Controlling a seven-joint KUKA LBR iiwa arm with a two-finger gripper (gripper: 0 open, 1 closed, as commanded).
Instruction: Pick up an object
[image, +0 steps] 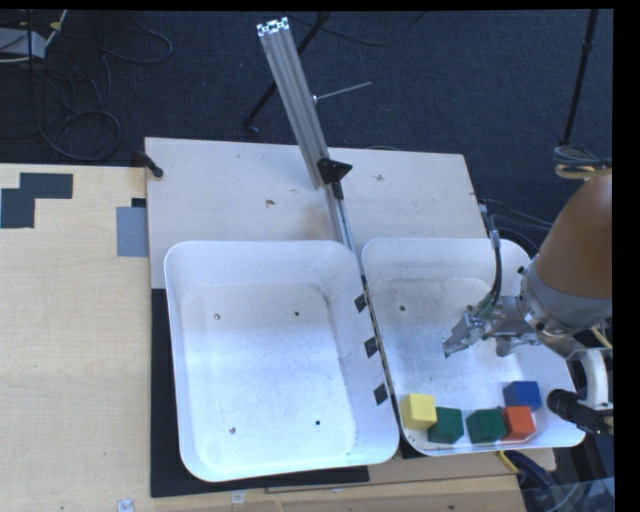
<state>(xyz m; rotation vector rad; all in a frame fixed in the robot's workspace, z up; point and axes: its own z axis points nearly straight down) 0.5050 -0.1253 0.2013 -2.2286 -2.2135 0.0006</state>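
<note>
White bins side by side on the counter (250, 190). Left bin (200, 270) shows nothing but a few specks. Right bin (440, 260) holds five blocks bunched at its near edge: yellow (420, 409), two green (446, 425) (486, 425), orange (519, 421), blue (522, 394), most touching. Gripper (464, 338) hangs over the bin's bare middle, apart from the blocks, carrying nothing; how wide it stands, cannot tell. Risks, judged: closing on air; a finger landing on a neighbouring block, the cluster being so tight; blocks jamming against the rim.
</note>
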